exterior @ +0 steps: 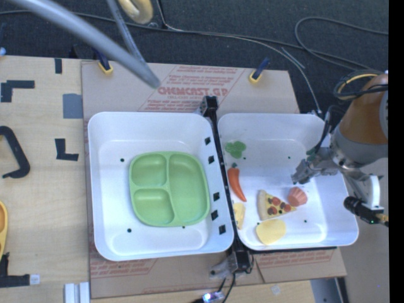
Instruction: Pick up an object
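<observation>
The right bin [271, 126] holds several toy foods: a green leafy piece [236, 148], an orange carrot [236, 183], a pizza slice [273, 204], a small red piece [297, 197], a pale yellow round piece [271, 231] and a yellow piece [239, 214] by the divider. My gripper [302, 175] hangs over the right side of this bin, just above and right of the red piece. Its fingers are small and dark against the arm, so their spread is unclear. Nothing is visibly held.
The left bin [104, 169] bears a green divided plate [168, 189]. The grey arm with its orange band [365, 118] enters from the right. Cables run across the dark floor behind, and a grey pole [82, 27] slants over the top left.
</observation>
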